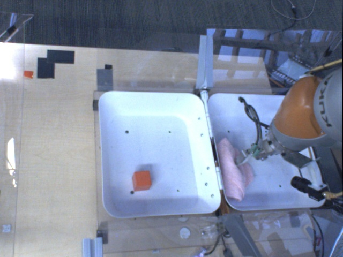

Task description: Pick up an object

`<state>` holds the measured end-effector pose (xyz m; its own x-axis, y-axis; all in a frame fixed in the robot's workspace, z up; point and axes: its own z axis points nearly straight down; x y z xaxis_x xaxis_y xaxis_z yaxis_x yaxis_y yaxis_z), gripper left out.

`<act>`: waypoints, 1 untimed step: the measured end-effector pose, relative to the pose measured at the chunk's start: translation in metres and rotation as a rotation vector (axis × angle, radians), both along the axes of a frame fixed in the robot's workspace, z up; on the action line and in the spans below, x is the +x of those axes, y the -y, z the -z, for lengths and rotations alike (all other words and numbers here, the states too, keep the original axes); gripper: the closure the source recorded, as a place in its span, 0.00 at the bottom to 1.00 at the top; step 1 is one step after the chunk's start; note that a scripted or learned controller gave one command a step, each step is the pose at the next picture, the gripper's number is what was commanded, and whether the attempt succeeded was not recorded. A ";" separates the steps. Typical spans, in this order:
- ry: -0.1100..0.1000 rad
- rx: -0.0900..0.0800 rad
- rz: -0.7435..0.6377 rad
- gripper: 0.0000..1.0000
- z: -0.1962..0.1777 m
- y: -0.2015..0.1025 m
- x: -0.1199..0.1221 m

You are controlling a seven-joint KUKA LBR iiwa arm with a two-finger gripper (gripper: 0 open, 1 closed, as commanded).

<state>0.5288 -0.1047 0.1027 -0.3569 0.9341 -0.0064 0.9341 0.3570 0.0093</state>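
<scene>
A pink rolled cloth (pixel 233 167) lies along the left wall of the right bin (pixel 278 197). My gripper (pixel 251 155) hangs low in that bin, right beside the cloth's right edge and about touching it. The orange-banded wrist (pixel 300 116) looms above and to the right of it. A small orange cube (pixel 142 180) rests in the left bin (pixel 155 106), near its front left corner, far from the gripper.
A metal divider post (pixel 204 58) rises behind the seam between the two bins. Black cables (pixel 251 114) trail down from the arm over the right bin. Black and orange markers lie on the wooden bench (pixel 48 159) at far left.
</scene>
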 end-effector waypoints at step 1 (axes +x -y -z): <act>0.002 0.000 -0.122 0.00 0.009 0.007 0.034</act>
<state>0.5631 -0.1113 0.0935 -0.4678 0.8838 -0.0074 0.8837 0.4678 0.0108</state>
